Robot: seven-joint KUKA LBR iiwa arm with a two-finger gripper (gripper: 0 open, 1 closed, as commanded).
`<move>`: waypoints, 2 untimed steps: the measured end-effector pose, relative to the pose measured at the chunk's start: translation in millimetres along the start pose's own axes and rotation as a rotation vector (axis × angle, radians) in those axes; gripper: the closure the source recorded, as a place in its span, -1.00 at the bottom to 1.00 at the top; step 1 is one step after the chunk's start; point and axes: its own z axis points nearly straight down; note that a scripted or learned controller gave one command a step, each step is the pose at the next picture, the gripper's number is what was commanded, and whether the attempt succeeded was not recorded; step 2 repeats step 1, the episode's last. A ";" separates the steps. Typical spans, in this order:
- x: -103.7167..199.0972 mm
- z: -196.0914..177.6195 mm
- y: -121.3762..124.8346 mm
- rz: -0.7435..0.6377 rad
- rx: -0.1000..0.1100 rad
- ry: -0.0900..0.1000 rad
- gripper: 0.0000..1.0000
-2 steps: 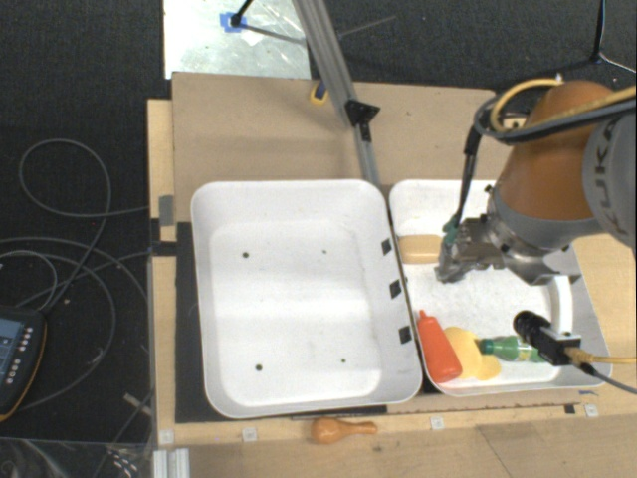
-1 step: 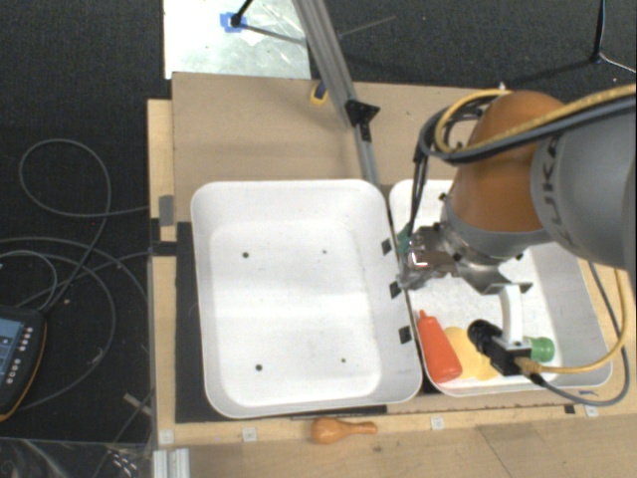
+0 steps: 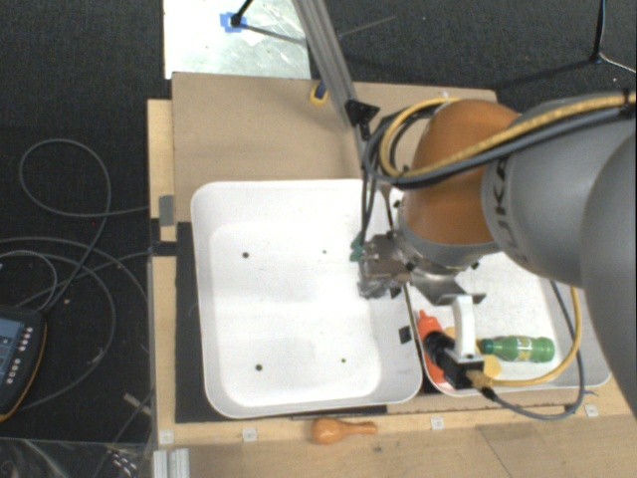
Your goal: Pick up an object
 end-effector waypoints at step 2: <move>-4.2 -0.1 0.6 0.008 0.000 -0.002 -1.00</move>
